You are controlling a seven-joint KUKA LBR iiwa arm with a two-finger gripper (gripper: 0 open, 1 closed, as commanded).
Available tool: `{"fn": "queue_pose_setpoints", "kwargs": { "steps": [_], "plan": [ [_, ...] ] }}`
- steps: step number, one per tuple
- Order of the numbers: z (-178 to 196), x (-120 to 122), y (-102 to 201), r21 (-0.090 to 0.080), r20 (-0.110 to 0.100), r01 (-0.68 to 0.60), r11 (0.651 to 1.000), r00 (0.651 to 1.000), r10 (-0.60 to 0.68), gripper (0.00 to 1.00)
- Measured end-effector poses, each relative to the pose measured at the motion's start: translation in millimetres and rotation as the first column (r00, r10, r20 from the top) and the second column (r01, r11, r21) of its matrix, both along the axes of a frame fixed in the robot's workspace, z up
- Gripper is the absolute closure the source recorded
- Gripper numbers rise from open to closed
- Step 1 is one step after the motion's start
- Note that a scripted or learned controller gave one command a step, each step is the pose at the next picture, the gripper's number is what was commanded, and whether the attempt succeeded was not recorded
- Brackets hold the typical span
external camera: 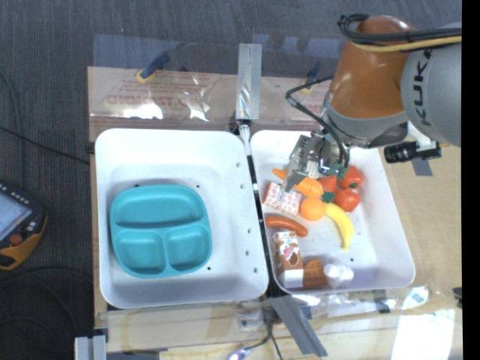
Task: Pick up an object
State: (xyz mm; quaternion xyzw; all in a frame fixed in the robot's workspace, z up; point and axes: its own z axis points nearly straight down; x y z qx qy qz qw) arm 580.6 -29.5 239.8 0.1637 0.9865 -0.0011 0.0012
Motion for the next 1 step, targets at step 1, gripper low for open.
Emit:
{"fn": "queue_pose_setpoints", "kwargs": {
  "steps": [1],
  "plan": [
    [18.3,70.9,43.7,0.0,0.001,-0.026,1.0,1.0,0.026,1.0]
  ]
}}
